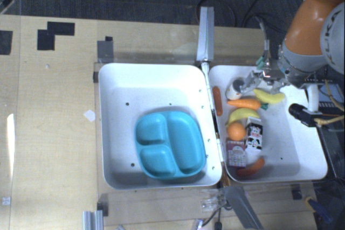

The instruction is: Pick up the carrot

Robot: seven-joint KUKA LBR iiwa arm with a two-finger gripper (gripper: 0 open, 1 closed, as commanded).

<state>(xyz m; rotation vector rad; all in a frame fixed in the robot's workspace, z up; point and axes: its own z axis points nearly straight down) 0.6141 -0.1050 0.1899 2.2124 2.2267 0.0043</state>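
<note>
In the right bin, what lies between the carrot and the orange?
A yellow banana lies between the carrot and the orange, seen in the camera view.

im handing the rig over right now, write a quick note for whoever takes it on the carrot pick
Gripper: over the far part of the right bin, just above the pile of toy food; whether it is open or shut cannot be read from this view, and nothing shows between its tips.
Carrot: lying flat in the right bin, next to the gripper tip, with a banana to its right and another banana plus an orange on its near side.
Left bin: holds the blue divided plate.
Done: approach to the carrot.
Left: grasp and lift.
</note>
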